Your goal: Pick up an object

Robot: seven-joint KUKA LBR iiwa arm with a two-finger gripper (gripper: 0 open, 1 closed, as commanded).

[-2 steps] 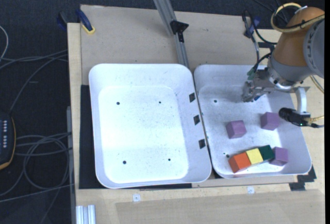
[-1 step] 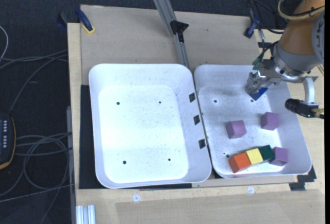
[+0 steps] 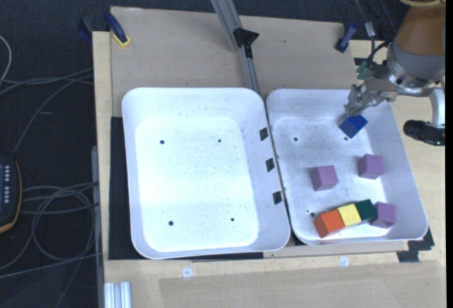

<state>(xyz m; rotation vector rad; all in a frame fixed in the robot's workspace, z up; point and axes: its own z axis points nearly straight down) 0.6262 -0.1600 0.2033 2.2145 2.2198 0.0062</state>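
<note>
gripper [image 3: 359,105] over the right bin [image 3: 407,179], fingers closed on a blue block [image 3: 352,125] hanging tilted at their tips near the bin's back, 3 purple cubes [image 3: 323,177] and a striped bar [image 3: 345,217] lying below.

Smooth white speckled bins [image 3: 141,115], likely plastic, wooden bench [image 3: 177,44], matt blocks [image 3: 323,177]

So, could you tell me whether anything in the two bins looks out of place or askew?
Only the blue block stands out: it sits tilted, one corner down, right under the gripper in the right bin. I cannot tell if it is gripped. The purple cubes and the multicoloured bar lie flat.
</note>
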